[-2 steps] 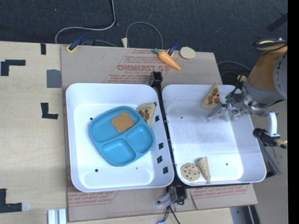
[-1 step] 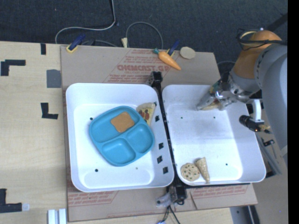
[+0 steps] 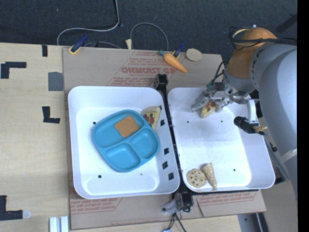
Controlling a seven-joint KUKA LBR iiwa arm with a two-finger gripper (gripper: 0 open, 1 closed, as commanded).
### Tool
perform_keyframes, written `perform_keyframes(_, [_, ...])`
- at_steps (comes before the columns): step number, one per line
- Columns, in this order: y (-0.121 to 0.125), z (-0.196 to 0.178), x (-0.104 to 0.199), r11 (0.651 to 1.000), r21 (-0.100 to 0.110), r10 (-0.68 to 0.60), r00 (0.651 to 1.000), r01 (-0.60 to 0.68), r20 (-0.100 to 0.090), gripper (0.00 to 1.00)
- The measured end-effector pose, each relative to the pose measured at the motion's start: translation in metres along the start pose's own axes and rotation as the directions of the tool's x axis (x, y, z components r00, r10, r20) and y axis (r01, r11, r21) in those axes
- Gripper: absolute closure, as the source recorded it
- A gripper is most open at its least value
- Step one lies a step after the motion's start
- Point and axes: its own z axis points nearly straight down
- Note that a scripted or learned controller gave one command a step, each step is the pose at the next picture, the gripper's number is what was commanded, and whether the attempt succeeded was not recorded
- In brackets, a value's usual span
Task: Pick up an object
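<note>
Gripper (image 3: 208,105) above right bin (image 3: 251,175), fingers closed on pizza slice (image 3: 208,110), apparently lifted clear. Cookie (image 3: 196,177) and cone (image 3: 210,174) lie well below, near front wall, untouched.

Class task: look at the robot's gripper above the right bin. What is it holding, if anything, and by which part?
The gripper has a pizza slice between its fingers over the right bin. Which part it holds cannot be told.

Bright, even overhead light. White bins (image 3: 82,144) near overexposed, faint glare at rims. Soft short shadows under tray (image 3: 126,138). Arm (image 3: 280,95) at right edge slightly blurred. Overall focus soft, detail grainy.
</note>
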Motion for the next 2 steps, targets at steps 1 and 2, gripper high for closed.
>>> perform_keyframes(1, [-0.001, -0.01, -0.001, 1.0, 0.004, 0.001, 1.0, -0.001, -0.001, 1.0])
perform_keyframes(2, [0.001, -0.068, 0.074, 1.0, -0.002, -0.005, 1.0, 0.005, -0.006, 1.0])
